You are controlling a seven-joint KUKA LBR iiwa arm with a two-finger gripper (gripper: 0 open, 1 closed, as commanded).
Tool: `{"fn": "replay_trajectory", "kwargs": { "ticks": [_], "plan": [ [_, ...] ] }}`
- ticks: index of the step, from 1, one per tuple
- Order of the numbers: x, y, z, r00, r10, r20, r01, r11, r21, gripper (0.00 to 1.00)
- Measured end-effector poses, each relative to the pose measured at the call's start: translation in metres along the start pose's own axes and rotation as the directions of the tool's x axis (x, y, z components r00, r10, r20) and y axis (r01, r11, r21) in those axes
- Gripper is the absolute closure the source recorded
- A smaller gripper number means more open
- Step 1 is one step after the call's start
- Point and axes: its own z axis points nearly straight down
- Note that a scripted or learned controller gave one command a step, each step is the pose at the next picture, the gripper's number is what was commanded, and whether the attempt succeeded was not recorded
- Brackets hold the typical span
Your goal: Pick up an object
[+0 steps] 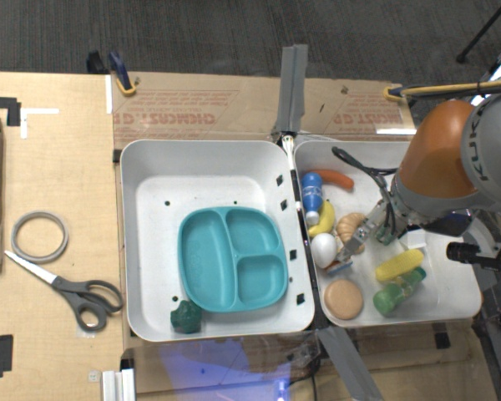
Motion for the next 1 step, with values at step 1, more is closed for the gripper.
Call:
{"fn": "replay_trajectory", "kwargs": {
  "ticks": [1],
  "plan": [
    [0.0490,-0.0444,0.0001,0.968,0.250,0.004,-0.250,0.968,-0.003,0.00]
  ]
}}
